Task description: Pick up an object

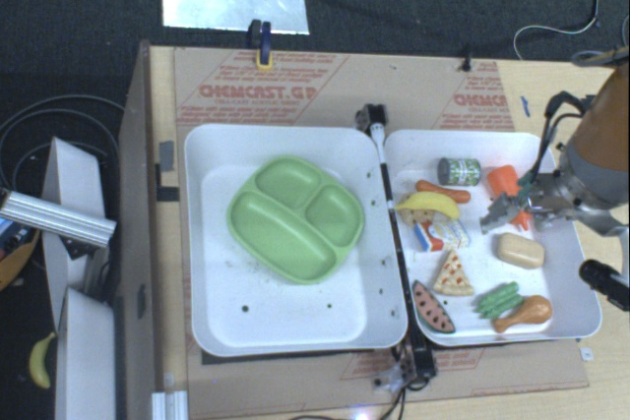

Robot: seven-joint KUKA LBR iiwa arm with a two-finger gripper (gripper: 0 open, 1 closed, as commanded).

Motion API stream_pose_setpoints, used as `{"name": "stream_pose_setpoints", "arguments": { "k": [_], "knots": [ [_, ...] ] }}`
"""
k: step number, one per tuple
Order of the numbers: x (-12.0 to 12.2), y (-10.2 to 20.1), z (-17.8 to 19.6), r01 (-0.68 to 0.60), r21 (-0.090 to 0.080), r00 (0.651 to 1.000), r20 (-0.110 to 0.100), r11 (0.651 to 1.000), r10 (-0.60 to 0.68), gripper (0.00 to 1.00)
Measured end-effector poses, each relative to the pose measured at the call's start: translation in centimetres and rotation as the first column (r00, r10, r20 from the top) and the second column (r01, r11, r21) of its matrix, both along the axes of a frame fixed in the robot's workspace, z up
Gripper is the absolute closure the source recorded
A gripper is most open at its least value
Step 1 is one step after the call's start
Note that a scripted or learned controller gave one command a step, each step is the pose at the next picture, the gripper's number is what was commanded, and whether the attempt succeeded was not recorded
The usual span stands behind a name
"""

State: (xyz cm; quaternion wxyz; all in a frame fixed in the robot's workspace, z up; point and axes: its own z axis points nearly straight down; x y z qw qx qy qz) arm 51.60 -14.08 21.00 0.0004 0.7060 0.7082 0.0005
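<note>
The hand hangs low over the right-hand shallow white plastic bin, reaching in from the right, its dark fingers pointing toward the middle of the bin. Whether they are spread or closed I cannot tell at this angle, and nothing is visibly caught between them.

The task names no one object, so any toy in this bin will do. Nearest are the orange block-shaped plastic piece just above the hand and the pale tan rounded bread-roll toy just below it. Further left lie a yellow plastic banana, a thin orange carrot-like piece, a small dark green can lying on its side and a small red, white and blue packet. Toward the front are a pizza-slice toy, a watermelon-slice toy, a cluster of green bean toys and a brown drumstick toy.

The main risk, as I judge it, is ambiguity: the hand sits between the orange piece and the roll, so a closing motion may land in bare bin floor. The roll looks smooth and rounded and could squirt out of a pinch. A finger could also nudge the orange piece against the bin wall.

The left bin holds a light green divided plastic plate, well apart from all this.
</note>
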Motion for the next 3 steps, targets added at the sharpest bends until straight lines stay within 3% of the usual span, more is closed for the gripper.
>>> {"name": "stream_pose_setpoints", "arguments": {
  "k": [1,2,3],
  "knots": [
    [-2.8,4.3,-13.0,0.002,0.002,1.000,-0.001,1.000,-0.002,0.00],
    [-2.6,4.1,-11.5,0.001,0.002,1.000,0.002,1.000,-0.001,1.00],
    [6.5,9.4,-1.9,-0.010,0.000,1.000,0.017,1.000,0.010,1.00]
  ]
}}
